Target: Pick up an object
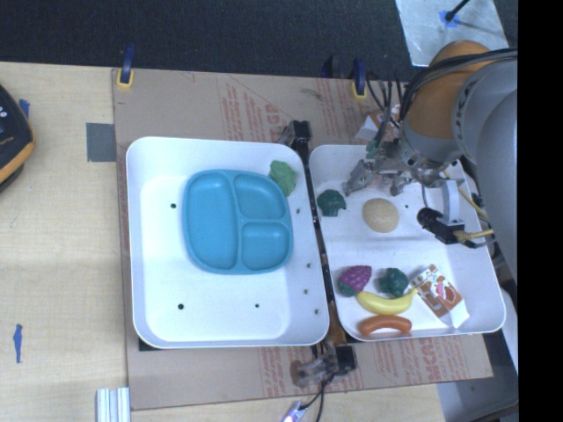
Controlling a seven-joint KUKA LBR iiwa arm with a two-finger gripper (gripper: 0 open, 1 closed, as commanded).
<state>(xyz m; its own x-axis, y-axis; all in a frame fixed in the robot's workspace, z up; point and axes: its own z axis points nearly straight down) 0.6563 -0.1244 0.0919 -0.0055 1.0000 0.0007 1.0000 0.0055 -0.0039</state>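
1. Overhead, the grey arm [475, 104] comes in from the right with its orange band showing, bent down over the far part of the right bin [413, 249].
2. Its gripper [378, 176] hangs low near the bin's far wall; whether it is released or clenched cannot be told, and nothing is seen held in it.
3. Just below the gripper lies a beige egg-shaped piece [381, 214], apart from the other items.
4. A dark green lump [331, 202] sits to its left, near the wall between the bins.
5. Along the near side are a purple cluster [355, 278], another dark green piece [393, 280], a banana [385, 302], a sausage [384, 325] and a red-and-white packet [437, 291], close together.
6. The left bin [158, 262] bears a blue divided plate [236, 221], with a light green leafy piece [283, 176] at the plate's far right corner.
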